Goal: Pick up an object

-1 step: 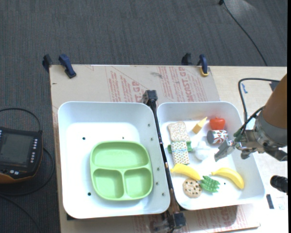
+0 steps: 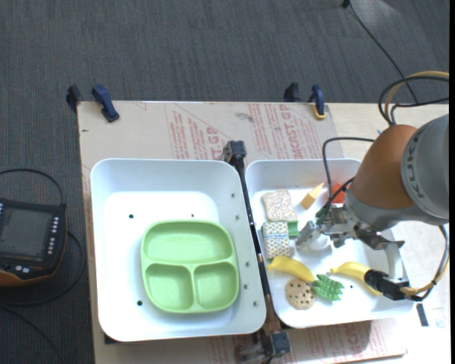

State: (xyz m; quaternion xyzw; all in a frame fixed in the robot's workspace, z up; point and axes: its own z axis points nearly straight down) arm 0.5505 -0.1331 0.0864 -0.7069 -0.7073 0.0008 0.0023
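Furthest left, off the bench, a teach pendant [image 2: 23, 237] lies on the dark carpet. Next comes the left bin [image 2: 110, 184], holding a green divided tray [image 2: 189, 265] near its middle. Across the divider, the right bin [image 2: 303, 171] carries the loose items: two cracker-like squares, one [image 2: 278, 204] at the far side and a second [image 2: 277, 239] just nearer, then a yellow banana [image 2: 290, 267], a round cookie [image 2: 299, 293] and a green leafy piece [image 2: 327, 287] along the near side, with a small yellow wedge [image 2: 312, 196] at the far side and a second banana [image 2: 355, 271] further right. The gripper [image 2: 312, 236] hangs low in the bin just right of the nearer cracker, its tip pointing left; nothing can be seen clamped in it, and whether its opening is wide or narrow cannot be told. The nearest candidate seems to be that cracker, lying directly left of the tip, almost touching, its longer side running near to far.
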